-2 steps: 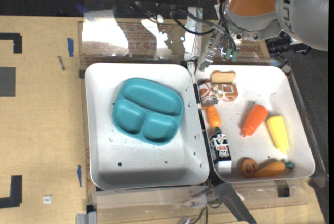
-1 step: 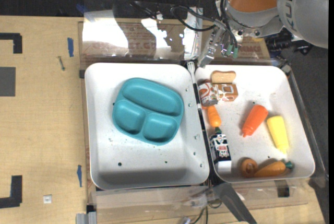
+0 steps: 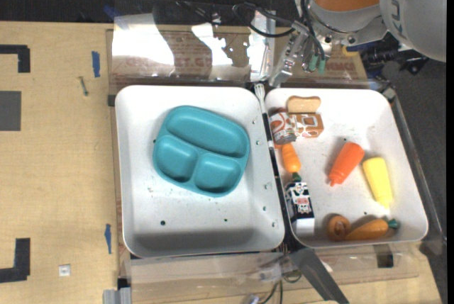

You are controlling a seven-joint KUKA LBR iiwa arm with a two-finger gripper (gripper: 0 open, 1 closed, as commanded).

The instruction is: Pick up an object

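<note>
My gripper (image 3: 301, 60) hangs above the back rim of the right bin (image 3: 408, 154), near the divider between the bins, open with nothing between its fingers. In the right bin lie a toast slice (image 3: 303, 105), a brown and white packet (image 3: 298, 125), a small carrot (image 3: 290, 157), an orange bottle (image 3: 345, 161), a yellow piece (image 3: 377, 180), a black and white carton (image 3: 301, 202) and a long carrot (image 3: 369, 229) beside a brown round piece (image 3: 337, 226). The toast slice is the thing nearest the gripper, just in front of it.
A teal compartment plate (image 3: 201, 149) lies in the left bin (image 3: 135, 210). A shiny clear sheet (image 3: 184, 47) stands behind the bins. The wooden bench top (image 3: 50, 154) spreads to the left.
</note>
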